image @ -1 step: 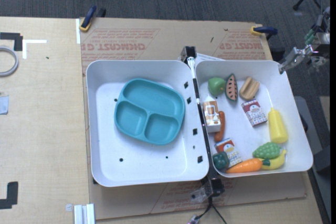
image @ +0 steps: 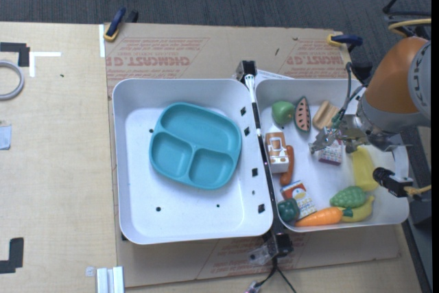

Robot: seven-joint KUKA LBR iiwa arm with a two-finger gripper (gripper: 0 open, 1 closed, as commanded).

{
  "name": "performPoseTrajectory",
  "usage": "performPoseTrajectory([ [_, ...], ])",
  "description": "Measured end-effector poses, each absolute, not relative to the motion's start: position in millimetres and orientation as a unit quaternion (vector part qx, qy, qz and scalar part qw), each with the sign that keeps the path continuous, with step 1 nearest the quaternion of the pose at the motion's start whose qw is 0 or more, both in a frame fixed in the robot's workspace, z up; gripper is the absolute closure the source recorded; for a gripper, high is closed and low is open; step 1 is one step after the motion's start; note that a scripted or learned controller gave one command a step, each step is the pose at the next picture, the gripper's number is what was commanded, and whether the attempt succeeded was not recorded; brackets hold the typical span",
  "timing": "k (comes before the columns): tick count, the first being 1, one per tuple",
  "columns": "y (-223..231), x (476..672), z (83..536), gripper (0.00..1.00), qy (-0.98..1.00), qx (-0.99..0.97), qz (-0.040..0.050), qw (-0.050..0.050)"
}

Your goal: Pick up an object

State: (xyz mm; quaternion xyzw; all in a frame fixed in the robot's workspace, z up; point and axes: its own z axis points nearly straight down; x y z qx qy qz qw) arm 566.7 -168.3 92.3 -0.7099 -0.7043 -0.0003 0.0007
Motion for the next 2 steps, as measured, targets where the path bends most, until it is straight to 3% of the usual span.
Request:
performPoseTrajectory([
  [1, -169.6, 566.7, 101.8, 1.00, -0.703, -0.711, 0.0002, 0.000],
  [2, -141.9, 570.8, 233.8, 1.00, -0.574, -0.819, 0.0003, -0.001],
])
